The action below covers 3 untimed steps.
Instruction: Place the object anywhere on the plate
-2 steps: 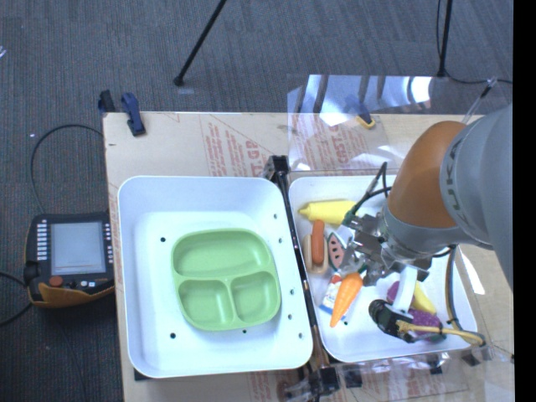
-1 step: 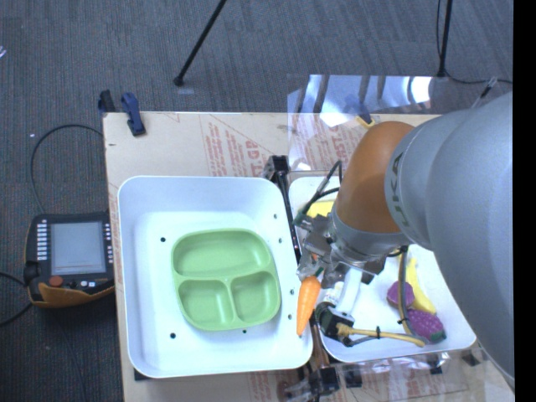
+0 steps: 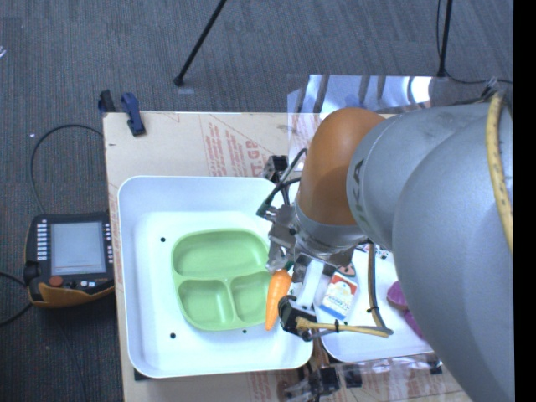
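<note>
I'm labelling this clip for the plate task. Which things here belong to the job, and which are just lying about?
Job:
- carrot, at the plate's right edge
- green divided plate, in the left bin

Lying about:
- small carton, right bin
- purple thing, partly hidden
- blue clamp
- teach pendant

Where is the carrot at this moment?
The carrot is at the right rim of the green plate, within the left bin, close beside the end of the arm.
</note>
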Motion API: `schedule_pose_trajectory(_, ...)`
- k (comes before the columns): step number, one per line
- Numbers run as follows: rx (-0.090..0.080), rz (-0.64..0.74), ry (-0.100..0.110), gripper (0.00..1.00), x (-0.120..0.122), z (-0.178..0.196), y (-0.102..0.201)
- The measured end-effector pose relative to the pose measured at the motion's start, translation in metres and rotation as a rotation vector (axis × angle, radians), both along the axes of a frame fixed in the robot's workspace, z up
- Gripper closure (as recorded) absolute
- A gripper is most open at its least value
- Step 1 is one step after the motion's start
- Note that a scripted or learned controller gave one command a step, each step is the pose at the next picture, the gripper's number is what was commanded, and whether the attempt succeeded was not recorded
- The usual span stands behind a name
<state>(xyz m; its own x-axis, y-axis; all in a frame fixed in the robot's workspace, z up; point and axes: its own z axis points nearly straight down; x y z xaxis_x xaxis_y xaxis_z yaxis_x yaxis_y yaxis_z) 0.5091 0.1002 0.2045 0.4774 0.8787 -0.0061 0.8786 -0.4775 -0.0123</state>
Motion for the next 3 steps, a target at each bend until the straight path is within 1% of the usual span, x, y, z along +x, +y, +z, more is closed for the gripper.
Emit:
schedule_pose_trajectory(1,-0.002,0.000,0.002,0.00,0.000,-0.001,-0.001)
schedule_pose_trajectory(2,-0.005,0.004,0.017,1.00,-0.001,0.003,-0.001)
schedule_pose_trajectory(3,-0.002,0.038,-0.002,1.00,-0.013,0.023,0.047)
